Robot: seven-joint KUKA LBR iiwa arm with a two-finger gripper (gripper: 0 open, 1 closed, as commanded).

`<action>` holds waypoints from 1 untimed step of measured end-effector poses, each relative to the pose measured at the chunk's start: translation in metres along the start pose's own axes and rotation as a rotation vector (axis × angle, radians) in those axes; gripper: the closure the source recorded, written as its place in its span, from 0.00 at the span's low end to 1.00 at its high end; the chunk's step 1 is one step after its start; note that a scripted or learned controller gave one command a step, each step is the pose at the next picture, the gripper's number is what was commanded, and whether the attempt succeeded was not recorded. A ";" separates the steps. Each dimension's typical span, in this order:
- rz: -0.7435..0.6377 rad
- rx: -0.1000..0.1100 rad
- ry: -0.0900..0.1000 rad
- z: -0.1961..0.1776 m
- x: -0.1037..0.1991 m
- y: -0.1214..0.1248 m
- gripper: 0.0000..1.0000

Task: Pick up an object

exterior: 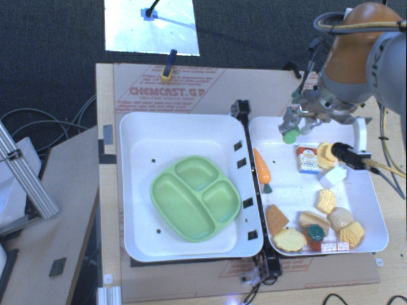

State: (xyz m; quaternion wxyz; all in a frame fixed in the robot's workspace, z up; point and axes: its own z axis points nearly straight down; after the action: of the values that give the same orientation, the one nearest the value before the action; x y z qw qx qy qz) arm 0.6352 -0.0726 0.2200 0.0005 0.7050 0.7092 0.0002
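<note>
My gripper [291,127] hangs over the far left corner of the right bin [375,218], reaching in from the upper right. A small round green object [290,134] sits between its fingertips, and the fingers look shut on it. Several toy foods lie in that bin. An orange carrot [261,165] rests along the left wall. A red and white box [308,159] and a yellow piece [327,154] lie just below the gripper.
The left bin [143,138] holds a green divided plate [195,197]. Near the right bin's front lie a cracker [276,218], a yellow slice [289,240], a bread piece [313,220] and a corn cob [351,234]. A black divider [249,164] separates the bins.
</note>
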 end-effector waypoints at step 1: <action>0.005 0.001 0.000 -0.003 0.004 -0.019 1.00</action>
State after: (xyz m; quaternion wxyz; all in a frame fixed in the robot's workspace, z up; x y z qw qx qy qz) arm 0.6165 -0.0685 0.2232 0.0000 0.7067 0.7075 -0.0001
